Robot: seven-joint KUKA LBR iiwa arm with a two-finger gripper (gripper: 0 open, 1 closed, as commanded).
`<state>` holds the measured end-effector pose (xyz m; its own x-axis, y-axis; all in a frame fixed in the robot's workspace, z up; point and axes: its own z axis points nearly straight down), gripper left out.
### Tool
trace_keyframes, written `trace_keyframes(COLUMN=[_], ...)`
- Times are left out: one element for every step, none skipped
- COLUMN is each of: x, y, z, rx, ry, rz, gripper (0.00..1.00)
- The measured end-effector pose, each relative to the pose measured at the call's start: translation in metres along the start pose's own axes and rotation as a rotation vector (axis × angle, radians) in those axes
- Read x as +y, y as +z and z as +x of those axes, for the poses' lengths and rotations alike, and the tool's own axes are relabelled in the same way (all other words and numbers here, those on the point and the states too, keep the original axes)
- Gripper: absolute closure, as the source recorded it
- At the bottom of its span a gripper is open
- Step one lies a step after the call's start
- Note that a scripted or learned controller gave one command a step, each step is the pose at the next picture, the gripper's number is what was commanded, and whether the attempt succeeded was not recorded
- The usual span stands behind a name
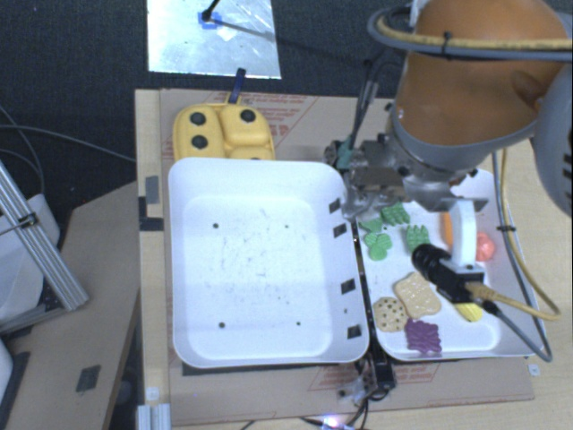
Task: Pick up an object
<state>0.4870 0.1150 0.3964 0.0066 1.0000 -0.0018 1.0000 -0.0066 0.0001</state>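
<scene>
1. The grey arm's end effector [363,206] hangs low over the upper-left corner of the right shallow white plastic bin [501,337]; I cannot tell whether it is released or clenched.
2. Judged step: reaching down for a grasp, nothing seen lifted.
3. Next move calls for settling squarely on one piece, likely the green toy pieces [387,227] just beside it.
4. That bin also holds a tan cracker-shaped toy [417,296], a round speckled cookie [389,313] and a purple ridged piece [423,337].
5. The left white bin [192,348] adjoins it.
</scene>
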Motion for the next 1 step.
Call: trace_keyframes(x=[0.0002], y=[-0.0988], z=[-0.0226], rx=[0.005], ry=[-0.006], rz=[-0.013], gripper=[1.0])
